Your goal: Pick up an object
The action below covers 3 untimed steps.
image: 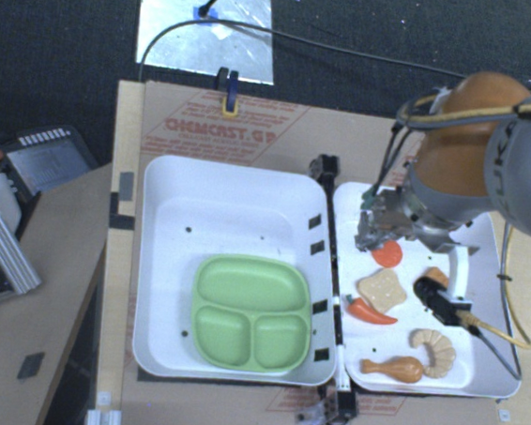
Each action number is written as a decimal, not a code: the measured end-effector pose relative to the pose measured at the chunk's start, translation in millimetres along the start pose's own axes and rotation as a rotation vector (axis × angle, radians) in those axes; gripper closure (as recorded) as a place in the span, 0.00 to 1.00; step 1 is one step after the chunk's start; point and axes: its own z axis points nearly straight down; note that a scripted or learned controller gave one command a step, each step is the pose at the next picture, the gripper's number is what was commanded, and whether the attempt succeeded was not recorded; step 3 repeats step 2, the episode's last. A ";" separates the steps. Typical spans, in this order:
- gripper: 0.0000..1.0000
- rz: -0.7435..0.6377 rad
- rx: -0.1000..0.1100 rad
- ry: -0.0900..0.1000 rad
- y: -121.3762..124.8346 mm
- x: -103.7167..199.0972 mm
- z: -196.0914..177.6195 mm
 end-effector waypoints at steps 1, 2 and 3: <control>1.00 -0.001 0.000 0.000 -10.8 51.2 5.9; 1.00 -0.002 0.000 0.001 -38.7 102.9 -6.2; 1.00 -0.002 0.000 0.001 -38.7 102.9 -6.2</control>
